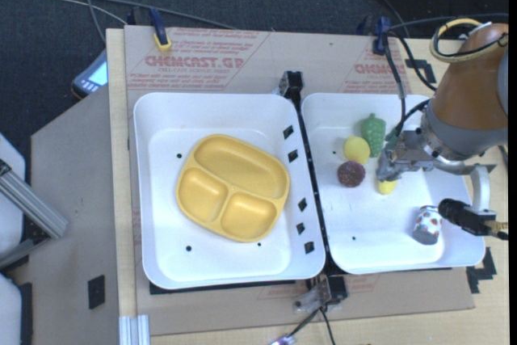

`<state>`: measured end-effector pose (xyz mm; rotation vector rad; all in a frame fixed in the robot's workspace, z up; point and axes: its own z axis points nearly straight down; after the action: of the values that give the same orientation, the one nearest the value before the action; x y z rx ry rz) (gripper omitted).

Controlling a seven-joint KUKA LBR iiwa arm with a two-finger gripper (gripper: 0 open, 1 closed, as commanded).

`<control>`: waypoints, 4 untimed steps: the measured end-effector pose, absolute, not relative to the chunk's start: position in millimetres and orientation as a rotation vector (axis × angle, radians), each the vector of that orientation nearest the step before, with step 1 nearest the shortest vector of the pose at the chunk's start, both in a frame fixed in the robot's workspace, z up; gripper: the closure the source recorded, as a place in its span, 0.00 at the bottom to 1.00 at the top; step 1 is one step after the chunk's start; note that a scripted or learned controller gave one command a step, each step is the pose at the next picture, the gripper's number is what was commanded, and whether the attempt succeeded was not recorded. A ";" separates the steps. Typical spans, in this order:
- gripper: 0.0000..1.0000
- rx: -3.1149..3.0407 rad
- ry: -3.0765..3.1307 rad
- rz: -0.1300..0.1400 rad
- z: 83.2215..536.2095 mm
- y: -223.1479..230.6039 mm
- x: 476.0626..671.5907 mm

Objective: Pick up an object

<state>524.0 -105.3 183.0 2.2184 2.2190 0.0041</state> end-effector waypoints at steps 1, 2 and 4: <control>1.00 2.216 2.219 0.006 231.4 -106.8 534.1; 1.00 2.215 2.218 0.008 290.5 -111.8 543.6; 1.00 2.214 2.228 0.004 279.5 -12.6 575.9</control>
<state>575.9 -12.6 279.5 2.2142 2.2277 0.0037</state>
